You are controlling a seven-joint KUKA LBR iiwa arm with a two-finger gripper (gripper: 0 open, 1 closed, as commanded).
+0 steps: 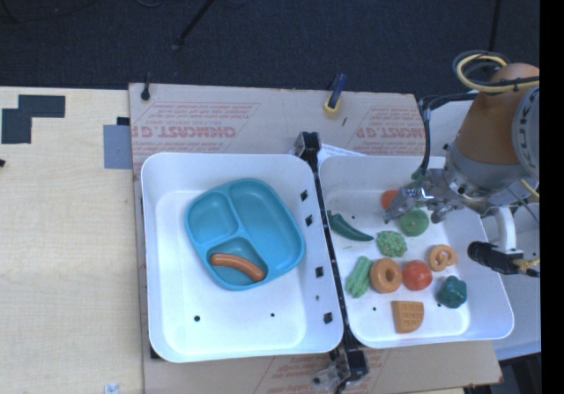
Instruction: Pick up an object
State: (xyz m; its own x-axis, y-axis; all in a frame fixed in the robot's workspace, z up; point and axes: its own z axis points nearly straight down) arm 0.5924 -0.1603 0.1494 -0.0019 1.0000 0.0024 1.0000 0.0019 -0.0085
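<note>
The right bin holds several toy foods. My gripper hangs low over its back part, reaching in from the right. Just below it lies a round green piece, and a small red piece sits to its left. A bumpy green broccoli-like piece lies a little nearer the front. The gripper's metal parts hide the gap above the round green piece, so I cannot tell whether anything is held.
Also in the right bin: a dark green pepper, a green pickle, a large donut, a tomato, a small donut, a teal piece, an orange wedge. The left bin holds a blue tray with a hot dog.
</note>
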